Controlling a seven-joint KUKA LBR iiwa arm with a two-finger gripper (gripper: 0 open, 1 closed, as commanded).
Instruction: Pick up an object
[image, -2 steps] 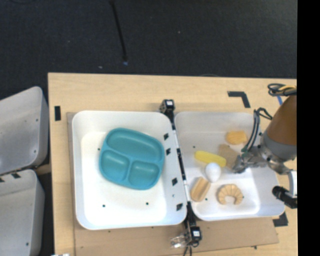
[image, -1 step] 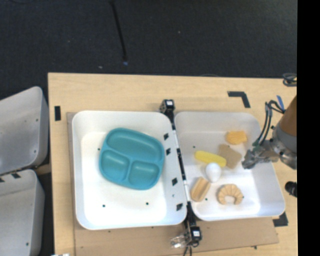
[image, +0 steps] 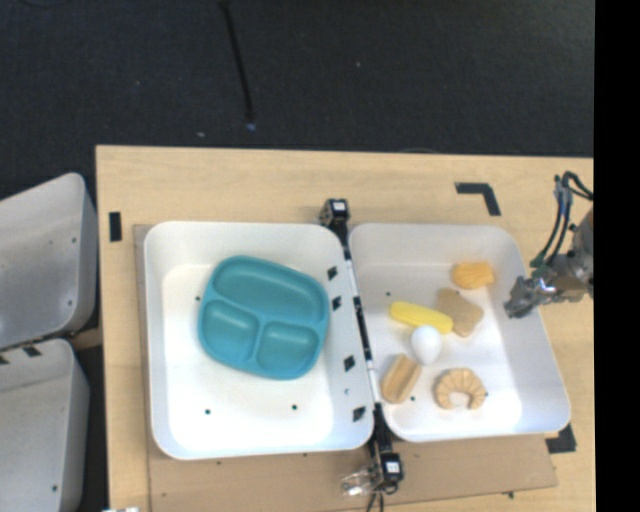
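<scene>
Gripper: sat at the right rim of the right bin, tip over the wall; honestly couldn't tell whether it was open or closed, and nothing visibly sat in it.
Orange piece: closest item, just inside the bin to the left of the gripper, a bit farther up in the view.
Tan cracker thing: next over, left and slightly below gripper level, touching the yellow one.
Yellow corn-looking piece: lying flat, left of the cracker.
White egg: right under the yellow piece, pretty much touching it.
Croissant: down toward the near edge of the bin, well apart from the gripper.
Bread roll: left of the croissant, close to the divider between the bins.
Teal plate: farthest away, in the left bin, three compartments, lay flat.
</scene>
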